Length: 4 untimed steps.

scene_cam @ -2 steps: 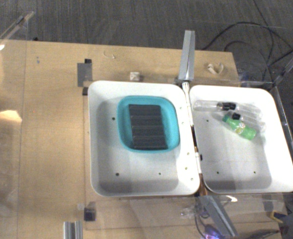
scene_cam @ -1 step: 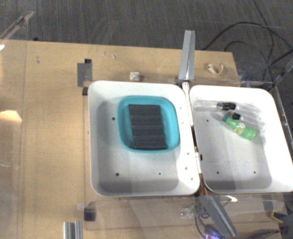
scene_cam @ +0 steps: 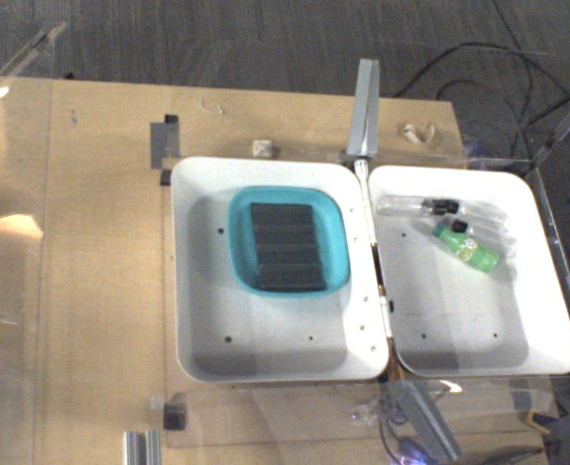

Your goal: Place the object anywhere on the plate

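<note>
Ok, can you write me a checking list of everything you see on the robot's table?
Surface: wooden bench bearing a left bin and a right bin, side by side.
Job's things: teal plate in the left bin, with a dark ridged block on it; green bottle and clear bottles lying in the right bin.
Clutter: small bits behind the bins.
Grippers: nothing seen.
Cables: black cables on the floor.
Surroundings: grey carpet.

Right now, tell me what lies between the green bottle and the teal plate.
In the camera view, bare white bin floor and the two bins' adjoining rims separate the green bottle from the teal plate.
</note>
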Available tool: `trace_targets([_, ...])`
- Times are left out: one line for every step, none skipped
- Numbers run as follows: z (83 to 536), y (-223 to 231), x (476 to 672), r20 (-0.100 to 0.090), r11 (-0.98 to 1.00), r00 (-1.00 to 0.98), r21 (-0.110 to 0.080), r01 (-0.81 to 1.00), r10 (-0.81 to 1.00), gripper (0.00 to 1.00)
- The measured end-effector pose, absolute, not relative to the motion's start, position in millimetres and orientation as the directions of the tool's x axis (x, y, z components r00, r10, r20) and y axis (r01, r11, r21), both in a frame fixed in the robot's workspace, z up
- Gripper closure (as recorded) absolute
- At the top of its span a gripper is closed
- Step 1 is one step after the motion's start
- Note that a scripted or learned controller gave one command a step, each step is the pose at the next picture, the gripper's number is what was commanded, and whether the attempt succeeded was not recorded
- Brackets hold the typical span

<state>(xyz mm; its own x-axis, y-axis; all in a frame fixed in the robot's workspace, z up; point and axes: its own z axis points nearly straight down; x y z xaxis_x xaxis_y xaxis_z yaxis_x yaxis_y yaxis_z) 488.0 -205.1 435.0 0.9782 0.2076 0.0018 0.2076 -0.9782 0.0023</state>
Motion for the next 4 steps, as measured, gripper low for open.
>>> trace_targets([308,-205,488.0,0.0,-0.976,0.976,0.0,0.219,0.219,0.0])
trace_targets([251,-146,488.1,0.0,-0.979,0.979,-0.001,0.206,0.206,0.0])
trace_targets([251,-146,488.0,0.001,-0.979,0.979,0.0,0.205,0.205,0.0])
trace_targets([251,-146,488.0,0.001,-0.979,0.979,0.0,0.205,0.205,0.0])
